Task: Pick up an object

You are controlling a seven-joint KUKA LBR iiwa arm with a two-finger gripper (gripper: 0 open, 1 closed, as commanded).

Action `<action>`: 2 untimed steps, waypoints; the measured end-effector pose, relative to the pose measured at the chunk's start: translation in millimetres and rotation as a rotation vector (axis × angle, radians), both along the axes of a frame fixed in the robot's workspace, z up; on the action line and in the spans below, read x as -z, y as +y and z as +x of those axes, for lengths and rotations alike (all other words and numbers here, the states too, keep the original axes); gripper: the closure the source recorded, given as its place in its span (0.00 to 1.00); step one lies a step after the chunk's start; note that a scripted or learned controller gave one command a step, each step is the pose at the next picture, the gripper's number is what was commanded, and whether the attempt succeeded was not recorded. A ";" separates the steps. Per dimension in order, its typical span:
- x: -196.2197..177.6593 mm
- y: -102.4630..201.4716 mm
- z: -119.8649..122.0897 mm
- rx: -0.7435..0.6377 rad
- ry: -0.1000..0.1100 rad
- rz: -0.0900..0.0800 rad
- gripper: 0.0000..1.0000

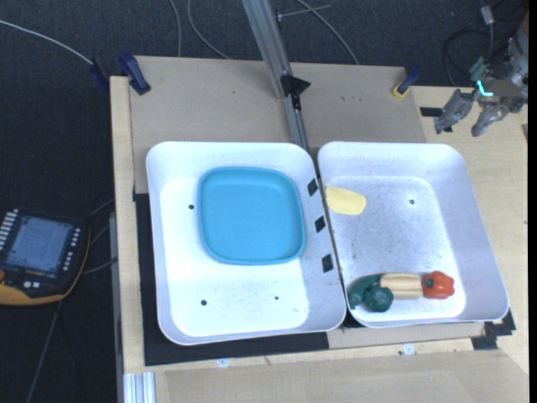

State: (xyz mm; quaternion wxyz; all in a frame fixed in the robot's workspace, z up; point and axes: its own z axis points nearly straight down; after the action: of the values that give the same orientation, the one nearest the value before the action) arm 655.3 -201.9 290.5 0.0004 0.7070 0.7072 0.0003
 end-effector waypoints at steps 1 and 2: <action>0.1 0.0 0.0 0.000 0.000 0.000 0.00; 42.4 2.4 -3.6 0.000 0.003 0.001 0.00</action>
State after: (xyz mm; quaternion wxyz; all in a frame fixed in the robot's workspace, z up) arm 651.7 -199.5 248.1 -0.0010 0.7069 0.7073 -0.0006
